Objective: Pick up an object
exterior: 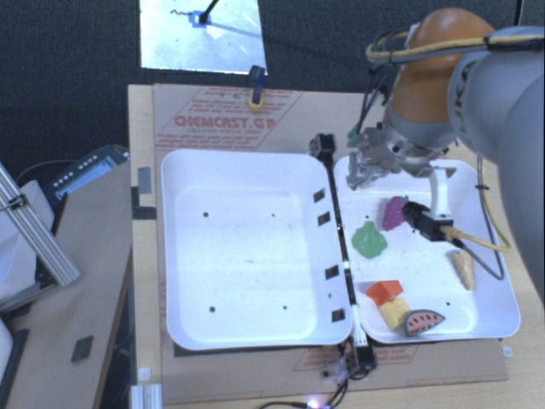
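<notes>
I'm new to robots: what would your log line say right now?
arm: over right bin far end | gripper: above bin floor | purple toy: untouched | held: nothing seen

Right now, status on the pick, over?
Gripper low at right bin's far left corner, nothing seen held. Purple grapes and green toy nearest. Path unobstructed.

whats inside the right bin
The right bin holds purple grapes, a green piece, an orange block, a yellow piece, a watermelon slice and a tan cone. The arm covers its far corner.

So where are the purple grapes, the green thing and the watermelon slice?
Grapes [393, 212], camera view, middle of the bunch.
Green thing [369, 241], camera view, its centre.
Watermelon slice [423, 321], camera view, red flesh.
</notes>
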Motion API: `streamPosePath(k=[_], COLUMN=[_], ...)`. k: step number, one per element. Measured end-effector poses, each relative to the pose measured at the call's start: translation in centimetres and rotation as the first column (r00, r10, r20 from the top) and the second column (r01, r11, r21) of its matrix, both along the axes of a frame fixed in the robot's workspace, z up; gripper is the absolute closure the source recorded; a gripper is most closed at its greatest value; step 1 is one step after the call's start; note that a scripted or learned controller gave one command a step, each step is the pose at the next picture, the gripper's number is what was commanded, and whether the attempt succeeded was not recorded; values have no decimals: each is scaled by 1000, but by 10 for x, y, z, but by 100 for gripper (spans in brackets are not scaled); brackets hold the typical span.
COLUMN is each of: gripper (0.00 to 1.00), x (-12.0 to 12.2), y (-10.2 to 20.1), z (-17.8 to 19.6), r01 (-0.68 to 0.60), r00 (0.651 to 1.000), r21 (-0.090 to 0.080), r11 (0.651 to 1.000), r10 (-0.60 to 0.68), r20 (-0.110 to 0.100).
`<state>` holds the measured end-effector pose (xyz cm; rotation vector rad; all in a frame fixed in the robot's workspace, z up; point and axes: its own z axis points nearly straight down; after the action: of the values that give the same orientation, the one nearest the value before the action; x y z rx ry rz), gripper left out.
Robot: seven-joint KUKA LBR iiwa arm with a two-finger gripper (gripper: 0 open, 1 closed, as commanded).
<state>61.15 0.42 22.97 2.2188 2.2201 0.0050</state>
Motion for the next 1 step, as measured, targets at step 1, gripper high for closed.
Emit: streamPosePath(k=[1], gripper=[100], x=[-19], y=[119], z=[-111], r01=[-14], r00=[1000], r21=[4], r11=[1000], r10=[14], r20=[-13])
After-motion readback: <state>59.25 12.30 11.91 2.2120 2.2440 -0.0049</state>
